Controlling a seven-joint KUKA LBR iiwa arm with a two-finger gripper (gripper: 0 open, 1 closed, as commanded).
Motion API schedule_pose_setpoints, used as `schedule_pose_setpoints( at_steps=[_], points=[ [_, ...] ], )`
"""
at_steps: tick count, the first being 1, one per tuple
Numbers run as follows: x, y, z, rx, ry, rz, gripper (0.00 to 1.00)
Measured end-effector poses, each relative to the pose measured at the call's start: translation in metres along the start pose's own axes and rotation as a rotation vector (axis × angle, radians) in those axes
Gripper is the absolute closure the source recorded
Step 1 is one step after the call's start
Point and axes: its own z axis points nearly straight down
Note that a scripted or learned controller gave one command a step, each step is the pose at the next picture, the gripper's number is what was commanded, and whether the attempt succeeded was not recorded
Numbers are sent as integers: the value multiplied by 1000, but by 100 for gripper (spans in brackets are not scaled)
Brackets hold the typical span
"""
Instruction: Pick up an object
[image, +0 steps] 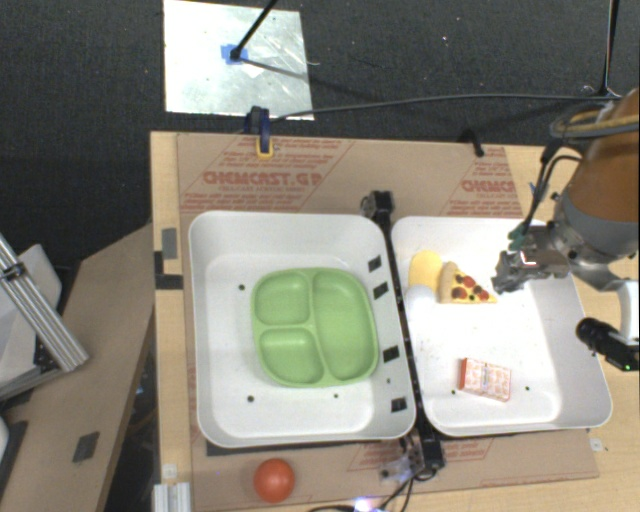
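The pizza slice toy (466, 288) is lying flat in the upper part of the right bin (560, 400), its crust end touching a yellow rounded piece (425, 270) just beside it toward the divider, and it is looking like the nearest candidate for the pick, since the gripper (512, 268) is hovering just to its right, close to its pointed end. Whether the tool is open or closed cannot be told from this slanted view; nothing is showing between its tips, so I am judging it as holding nothing. The slice is appearing thin, light and probably made of rigid plastic or dense foam, so it is likely sitting low against the bin floor and offering little height to pinch; a grasp across its narrower width, near the middle rather than at the tip, is seeming the safest, because the smooth printed top is likely to slip and the tip is likely to pivot out. The yellow piece is crowding the crust side, so closing there is risking a push on both things. A second option, the small red and white packet (485, 379), is lying well apart lower in the same bin, flat and likely crinkly. The left bin (215, 400) is holding a green divided tray (312, 326) with 3 compartments, and an orange ball (273, 479) is resting on the bench outside the bins.
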Motion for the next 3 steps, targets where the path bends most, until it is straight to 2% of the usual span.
schedule_pose_setpoints(
  at_steps=[3],
  points=[
    [163,24,44,7,3,-6,100]
  ],
)
